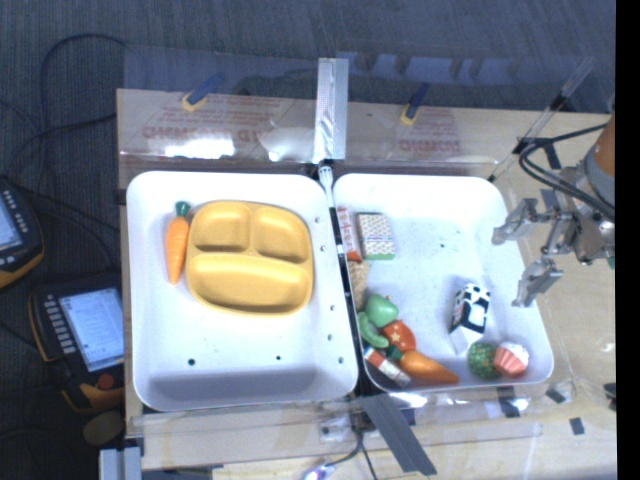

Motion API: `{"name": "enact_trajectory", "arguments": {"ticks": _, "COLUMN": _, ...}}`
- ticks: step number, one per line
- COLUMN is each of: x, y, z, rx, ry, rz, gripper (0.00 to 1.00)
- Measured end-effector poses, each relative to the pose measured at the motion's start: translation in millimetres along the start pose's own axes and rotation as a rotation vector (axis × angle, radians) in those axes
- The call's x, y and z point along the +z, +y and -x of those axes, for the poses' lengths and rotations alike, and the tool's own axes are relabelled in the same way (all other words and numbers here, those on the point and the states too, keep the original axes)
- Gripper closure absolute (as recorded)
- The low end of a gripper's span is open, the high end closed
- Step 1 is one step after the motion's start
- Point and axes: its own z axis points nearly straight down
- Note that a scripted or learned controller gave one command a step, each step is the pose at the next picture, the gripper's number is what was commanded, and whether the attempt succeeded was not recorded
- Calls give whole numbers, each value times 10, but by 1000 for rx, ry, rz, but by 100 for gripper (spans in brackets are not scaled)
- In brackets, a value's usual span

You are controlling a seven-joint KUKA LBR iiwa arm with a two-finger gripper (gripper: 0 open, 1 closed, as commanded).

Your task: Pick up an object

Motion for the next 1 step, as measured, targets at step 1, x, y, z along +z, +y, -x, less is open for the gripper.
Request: {"name": "enact_trajectory", "arguments": {"ticks": 1, "x": 882, "y": -143, "z": 128, "rx": 11, "ry": 1, "rz": 0, "gripper": 0}}
